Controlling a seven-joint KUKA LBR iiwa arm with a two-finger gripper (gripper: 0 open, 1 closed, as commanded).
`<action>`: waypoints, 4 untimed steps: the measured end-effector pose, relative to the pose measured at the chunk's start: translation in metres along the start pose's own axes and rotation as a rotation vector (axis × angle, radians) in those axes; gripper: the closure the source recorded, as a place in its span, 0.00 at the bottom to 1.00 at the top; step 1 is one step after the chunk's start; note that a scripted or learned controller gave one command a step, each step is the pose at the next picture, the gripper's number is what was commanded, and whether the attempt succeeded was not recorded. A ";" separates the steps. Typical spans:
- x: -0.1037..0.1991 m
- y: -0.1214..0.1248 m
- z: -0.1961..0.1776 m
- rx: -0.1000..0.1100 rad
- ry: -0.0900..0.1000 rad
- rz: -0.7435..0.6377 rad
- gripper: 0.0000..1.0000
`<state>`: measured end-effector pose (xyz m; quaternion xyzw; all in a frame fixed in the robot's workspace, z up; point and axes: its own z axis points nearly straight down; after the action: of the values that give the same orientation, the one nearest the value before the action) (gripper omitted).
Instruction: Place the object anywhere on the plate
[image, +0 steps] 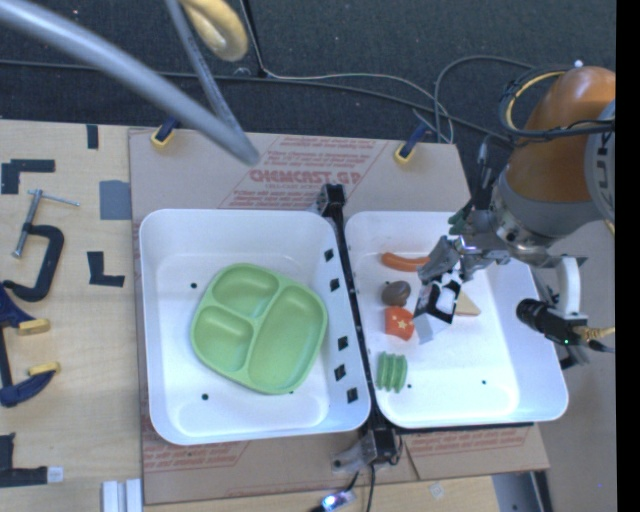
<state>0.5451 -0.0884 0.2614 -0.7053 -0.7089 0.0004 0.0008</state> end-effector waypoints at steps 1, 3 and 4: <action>0.053 0.002 0.020 0.001 0.000 -0.001 1.00; 0.157 0.011 0.028 0.000 0.000 -0.001 1.00; 0.218 0.023 0.037 0.000 -0.001 -0.002 1.00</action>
<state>0.5674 0.1295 0.2243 -0.7046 -0.7096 0.0007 0.0006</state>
